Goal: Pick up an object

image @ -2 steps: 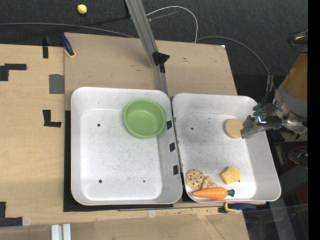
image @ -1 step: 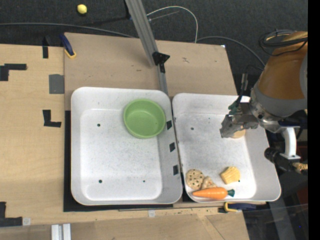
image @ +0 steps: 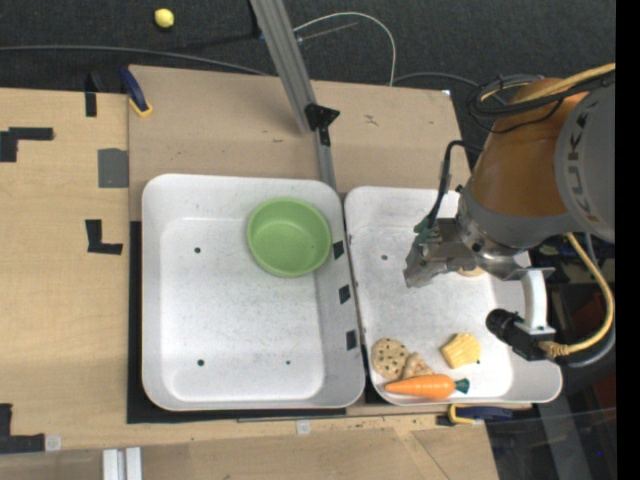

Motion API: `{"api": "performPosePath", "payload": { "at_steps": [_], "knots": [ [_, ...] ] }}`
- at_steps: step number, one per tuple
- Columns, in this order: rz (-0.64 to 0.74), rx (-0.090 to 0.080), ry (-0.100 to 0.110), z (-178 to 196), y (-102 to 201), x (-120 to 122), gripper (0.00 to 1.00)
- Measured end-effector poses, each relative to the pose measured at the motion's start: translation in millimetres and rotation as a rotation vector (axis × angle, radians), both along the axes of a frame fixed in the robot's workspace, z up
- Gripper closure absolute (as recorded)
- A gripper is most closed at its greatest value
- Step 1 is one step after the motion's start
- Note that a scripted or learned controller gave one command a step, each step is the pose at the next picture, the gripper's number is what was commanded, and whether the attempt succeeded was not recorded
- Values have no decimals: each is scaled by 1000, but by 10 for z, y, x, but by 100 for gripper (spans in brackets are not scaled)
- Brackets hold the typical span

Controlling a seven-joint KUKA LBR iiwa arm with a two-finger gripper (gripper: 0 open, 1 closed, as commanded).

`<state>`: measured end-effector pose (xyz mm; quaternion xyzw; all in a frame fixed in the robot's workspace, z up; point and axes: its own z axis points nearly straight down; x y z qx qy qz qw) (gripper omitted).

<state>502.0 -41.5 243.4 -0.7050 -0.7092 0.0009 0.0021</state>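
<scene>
Carrot (image: pixel 422 387), cookie (image: pixel 388 354), cheese (image: pixel 460 349) crowd right bin's (image: pixel 385 218) near edge — gripper (image: pixel 422 268) above, grip unclear.

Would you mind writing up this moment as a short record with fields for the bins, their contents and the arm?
left bin: holds a green bowl, upright, near its upper right corner
right bin: holds a carrot, a cookie and a yellow piece, all near its lower edge
carrot: lies along the lower rim, just below the cookie
arm: reaches in from the right, over the right bin
gripper: above the bin's middle, apart from the three items
held object: none seen
</scene>
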Motion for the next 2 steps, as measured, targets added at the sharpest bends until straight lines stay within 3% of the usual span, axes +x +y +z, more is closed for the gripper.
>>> {"api": "performPosePath", "payload": {
  "at_steps": [2],
  "knots": [
    [0,-1,1,-128,1016,-56,100]
  ]
}}
